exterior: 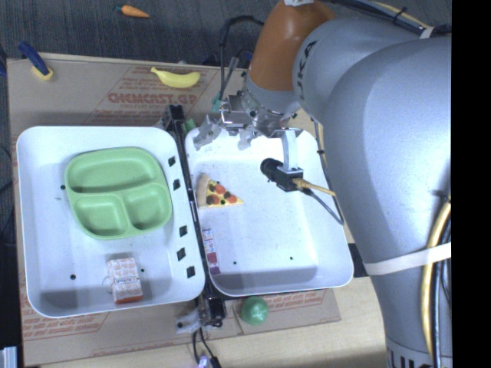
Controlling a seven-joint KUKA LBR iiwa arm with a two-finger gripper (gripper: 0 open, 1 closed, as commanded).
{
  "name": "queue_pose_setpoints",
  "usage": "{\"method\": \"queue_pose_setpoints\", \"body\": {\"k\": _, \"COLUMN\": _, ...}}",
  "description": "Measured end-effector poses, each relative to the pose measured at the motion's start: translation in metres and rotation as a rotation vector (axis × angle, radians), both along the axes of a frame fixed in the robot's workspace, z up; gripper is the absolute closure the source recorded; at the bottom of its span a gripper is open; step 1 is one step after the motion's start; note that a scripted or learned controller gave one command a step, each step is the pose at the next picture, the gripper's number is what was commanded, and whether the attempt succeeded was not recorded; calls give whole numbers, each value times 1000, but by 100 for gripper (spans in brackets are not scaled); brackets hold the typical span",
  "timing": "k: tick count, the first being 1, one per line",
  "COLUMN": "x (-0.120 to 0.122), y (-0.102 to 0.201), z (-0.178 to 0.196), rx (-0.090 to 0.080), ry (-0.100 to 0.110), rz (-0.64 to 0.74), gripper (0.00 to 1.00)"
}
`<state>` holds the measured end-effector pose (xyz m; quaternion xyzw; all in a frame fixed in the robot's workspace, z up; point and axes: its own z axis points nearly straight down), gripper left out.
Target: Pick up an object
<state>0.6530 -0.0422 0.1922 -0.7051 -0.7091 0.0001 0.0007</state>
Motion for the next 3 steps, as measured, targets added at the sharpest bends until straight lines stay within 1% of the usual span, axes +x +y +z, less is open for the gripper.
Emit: {"method": "queue_pose_setpoints", "body": {"k": 3, "x": 0, "y": 0, "z": 0, "rx": 0, "ry": 0, "rz": 0, "gripper": 0}}
